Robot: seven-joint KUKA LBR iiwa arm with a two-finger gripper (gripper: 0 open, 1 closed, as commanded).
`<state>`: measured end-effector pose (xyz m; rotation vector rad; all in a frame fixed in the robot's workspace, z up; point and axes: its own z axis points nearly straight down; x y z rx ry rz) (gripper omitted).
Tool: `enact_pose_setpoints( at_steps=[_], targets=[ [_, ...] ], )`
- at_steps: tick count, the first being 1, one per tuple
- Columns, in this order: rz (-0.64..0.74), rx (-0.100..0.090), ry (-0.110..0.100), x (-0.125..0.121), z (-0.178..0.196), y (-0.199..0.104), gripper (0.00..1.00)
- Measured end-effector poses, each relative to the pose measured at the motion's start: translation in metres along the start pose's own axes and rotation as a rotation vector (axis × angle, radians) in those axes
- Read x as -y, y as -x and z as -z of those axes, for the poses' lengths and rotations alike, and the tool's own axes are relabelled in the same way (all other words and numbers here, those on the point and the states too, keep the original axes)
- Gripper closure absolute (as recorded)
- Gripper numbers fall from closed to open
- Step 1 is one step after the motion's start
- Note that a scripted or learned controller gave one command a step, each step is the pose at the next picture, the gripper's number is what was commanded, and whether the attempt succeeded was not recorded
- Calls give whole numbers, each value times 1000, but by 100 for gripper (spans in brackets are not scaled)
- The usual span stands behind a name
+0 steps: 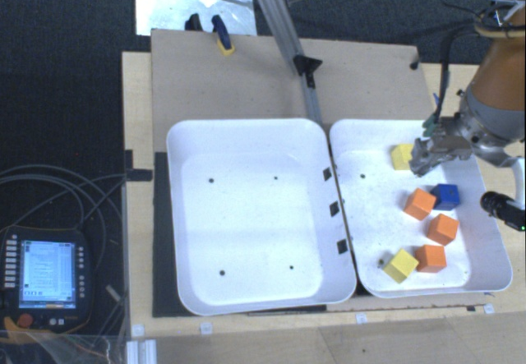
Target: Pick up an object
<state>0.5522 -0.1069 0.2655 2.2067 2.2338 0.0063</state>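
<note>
The right bin (485, 276) holds several small blocks. A yellow block (400, 156) lies near its far side, and my gripper (422, 160) hangs just to that block's right, low over the bin and close to it. Whether they touch is unclear. Below the gripper sit an orange block (419, 203) and a blue block (446, 195) side by side. Nearer the front lie another orange block (442, 228), a third orange block (431, 257) and a second yellow block (401, 264).
The left bin (185, 149) stands beside the right one, sharing a middle rim with black clips (334, 208). A grey pole (279, 17) slants over the bench behind the bins. A teach pendant (45, 276) lies off the bench at the left.
</note>
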Motion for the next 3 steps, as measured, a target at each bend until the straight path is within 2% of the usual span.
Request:
enact_pose_setpoints(
  at_steps=[1, 2, 3],
  targets=[
    [-1, -1, -2, 0, 2, -52, 100],
    [0, -1, -1, -9, 4, -115, 100],
    [-1, 0, -3, -25, -11, -168, 100]
  ],
)
